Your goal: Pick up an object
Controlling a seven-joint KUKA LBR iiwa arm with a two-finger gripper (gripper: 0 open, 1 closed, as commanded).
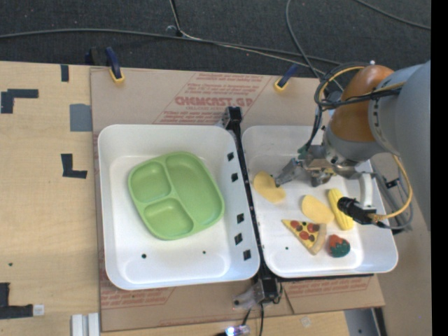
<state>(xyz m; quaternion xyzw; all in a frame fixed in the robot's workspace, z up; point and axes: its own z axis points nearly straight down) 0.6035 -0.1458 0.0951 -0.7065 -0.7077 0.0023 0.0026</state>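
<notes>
Arm: the grey arm (402, 110) is being seen reaching in from the right, with its orange band (360, 93) lying just above the wrist.
End effector: the end effector (280, 181) is being held low over the right bin (280, 142), at that bin's middle left; 1 dark finger (288, 172) is being shown slanting down to the left, and whether the fingers are apart or together cannot be told.
Pale yellow piece: a rounded pale yellow piece (269, 187) is lying just beside the fingertip, below and slightly left of it; no object is being seen between the fingers.
Yellow chip: a second yellow piece (316, 209) is lying near the end effector, below and to its right.
Banana: a banana-like toy (340, 208) is lying further right of the end effector, partly crossed by a black part of the wrist.
Pizza slice: a toy pizza slice (306, 233) is lying below the end effector, near the bin's front.
Red and green toy: a small red and green toy (338, 246) is lying to the lower right, just beside the pizza slice.
Left bin: the left bin (115, 187) is lying left of the end effector, across the dividing edge.
Green plate: a green plate with 3 compartments (175, 194) is lying in the left bin, well apart from the end effector.
Tabletop: both bins are being carried on a cardboard sheet (210, 100) on the tabletop (42, 208).
</notes>
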